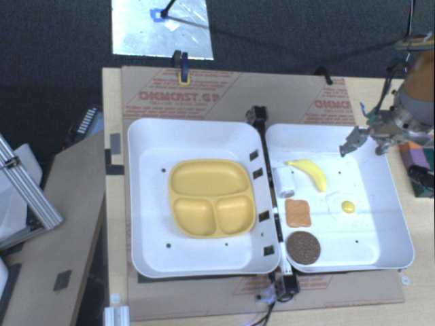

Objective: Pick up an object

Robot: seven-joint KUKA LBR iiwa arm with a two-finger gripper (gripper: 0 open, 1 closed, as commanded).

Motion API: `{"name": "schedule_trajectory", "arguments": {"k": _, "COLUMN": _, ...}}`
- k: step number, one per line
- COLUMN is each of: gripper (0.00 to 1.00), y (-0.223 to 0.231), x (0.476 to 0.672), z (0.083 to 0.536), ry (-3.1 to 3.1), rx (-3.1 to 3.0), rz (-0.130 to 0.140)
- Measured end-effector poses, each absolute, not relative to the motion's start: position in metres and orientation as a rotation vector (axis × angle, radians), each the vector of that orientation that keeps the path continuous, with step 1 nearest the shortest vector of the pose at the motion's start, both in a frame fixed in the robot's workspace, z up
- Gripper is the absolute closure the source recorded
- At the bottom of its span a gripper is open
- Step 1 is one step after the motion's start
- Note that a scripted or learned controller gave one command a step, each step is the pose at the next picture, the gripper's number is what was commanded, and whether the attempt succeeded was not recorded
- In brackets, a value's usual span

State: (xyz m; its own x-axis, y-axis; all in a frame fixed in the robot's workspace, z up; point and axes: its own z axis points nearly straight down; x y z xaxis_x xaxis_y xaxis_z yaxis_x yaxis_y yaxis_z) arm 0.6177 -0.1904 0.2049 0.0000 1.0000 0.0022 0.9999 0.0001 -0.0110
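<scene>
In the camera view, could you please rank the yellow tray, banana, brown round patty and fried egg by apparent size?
1. yellow tray
2. banana
3. brown round patty, close to the banana, so unsure
4. fried egg, its white barely distinguishable from the bin

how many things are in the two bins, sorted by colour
Yellow: 2, a curved banana and a three-compartment plastic tray
White: 2, a small cylinder and a flat fried egg with yellow yolk
Orange: 1, a flat rectangular slab
Brown: 1, a round dark patty
Total: 6
</scene>
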Motion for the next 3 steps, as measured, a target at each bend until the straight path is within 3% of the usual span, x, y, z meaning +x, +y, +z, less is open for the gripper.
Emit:
{"name": "schedule_trajectory", "arguments": {"k": 1, "gripper": 0.00, "y": -0.190, "x": 0.621, "z": 0.213, "ry": -2.226, "rx": -2.219, "rz": -0.001}}
{"name": "schedule_trajectory", "arguments": {"k": 3, "gripper": 0.00, "y": -0.196, "x": 0.636, "z": 0.121, "ry": -2.227, "rx": -2.215, "rz": 0.001}}
